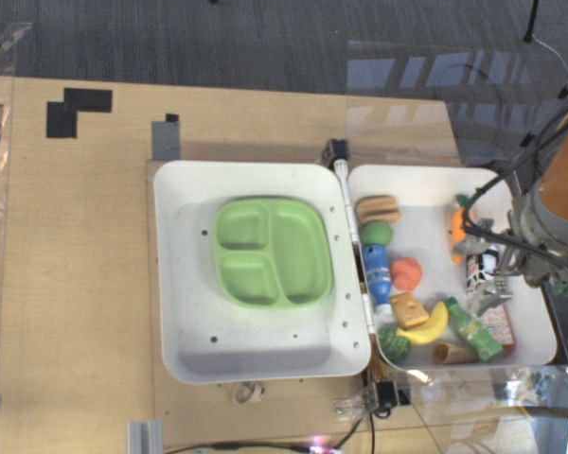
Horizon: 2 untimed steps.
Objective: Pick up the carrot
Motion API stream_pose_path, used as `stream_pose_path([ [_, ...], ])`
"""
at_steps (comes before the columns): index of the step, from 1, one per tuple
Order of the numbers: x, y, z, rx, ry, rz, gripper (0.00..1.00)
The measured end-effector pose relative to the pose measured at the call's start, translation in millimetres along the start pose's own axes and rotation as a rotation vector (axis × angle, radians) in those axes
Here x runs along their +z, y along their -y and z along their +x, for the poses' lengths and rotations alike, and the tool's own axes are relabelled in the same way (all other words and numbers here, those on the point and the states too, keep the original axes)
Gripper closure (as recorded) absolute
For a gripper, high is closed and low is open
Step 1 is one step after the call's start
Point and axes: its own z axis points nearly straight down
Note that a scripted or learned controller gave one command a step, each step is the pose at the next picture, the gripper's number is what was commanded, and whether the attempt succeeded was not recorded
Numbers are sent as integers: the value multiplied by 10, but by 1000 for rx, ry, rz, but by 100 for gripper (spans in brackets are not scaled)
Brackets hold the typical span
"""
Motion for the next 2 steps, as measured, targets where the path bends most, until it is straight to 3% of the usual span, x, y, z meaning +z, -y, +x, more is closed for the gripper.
stream_pose_path([
  [1, 1018, 6, -218, 3, 27, 7, 0],
  [2, 1237, -314, -15, -219, 14, 4, 0],
])
